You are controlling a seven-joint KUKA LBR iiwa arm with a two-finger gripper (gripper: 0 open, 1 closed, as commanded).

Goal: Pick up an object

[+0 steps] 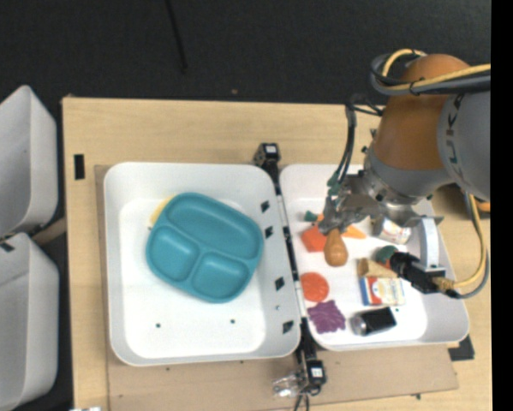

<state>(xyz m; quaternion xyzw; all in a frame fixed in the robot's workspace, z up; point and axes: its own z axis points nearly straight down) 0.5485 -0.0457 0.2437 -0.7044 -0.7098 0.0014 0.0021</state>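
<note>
gripper (335, 223) sits over the brown pear-shaped toy (336, 247); you can't tell its grasp state. likely light, smooth; grip its waist.

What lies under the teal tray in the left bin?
A yellow thing peeks out at the upper-left edge of the tray. Most of it is covered, so it cannot be identified; anything else beneath is hidden too.

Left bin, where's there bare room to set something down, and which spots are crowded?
Left bin: bare floor along its near edge and left wall, around the teal divided plate. Right bin is crowded: gripper, brown pear-shaped toy, purple toy, small box.
</note>
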